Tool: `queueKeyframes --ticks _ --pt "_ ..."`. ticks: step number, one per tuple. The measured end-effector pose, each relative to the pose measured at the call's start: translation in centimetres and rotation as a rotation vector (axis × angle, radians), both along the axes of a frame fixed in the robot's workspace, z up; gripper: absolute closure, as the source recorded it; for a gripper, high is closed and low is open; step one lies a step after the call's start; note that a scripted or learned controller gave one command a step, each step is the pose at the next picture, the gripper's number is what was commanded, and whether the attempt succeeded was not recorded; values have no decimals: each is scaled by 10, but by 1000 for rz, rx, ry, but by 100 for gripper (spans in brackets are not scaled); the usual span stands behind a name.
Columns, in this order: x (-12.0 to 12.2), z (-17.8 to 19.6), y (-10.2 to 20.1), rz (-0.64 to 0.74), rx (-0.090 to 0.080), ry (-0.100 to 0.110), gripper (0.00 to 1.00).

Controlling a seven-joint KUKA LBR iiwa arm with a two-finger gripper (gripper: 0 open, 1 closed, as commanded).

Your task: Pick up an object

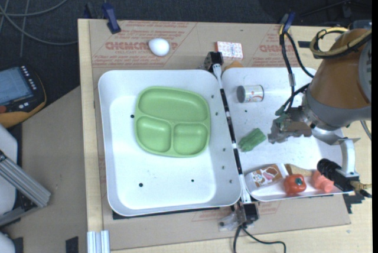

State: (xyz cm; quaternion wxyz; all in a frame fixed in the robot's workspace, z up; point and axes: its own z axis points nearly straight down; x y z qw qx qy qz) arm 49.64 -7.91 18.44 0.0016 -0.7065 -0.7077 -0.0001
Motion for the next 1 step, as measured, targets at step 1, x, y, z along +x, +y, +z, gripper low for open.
queueKeyframes --ticks 1 --pt "0 0 -1 -1 -1 0 0"
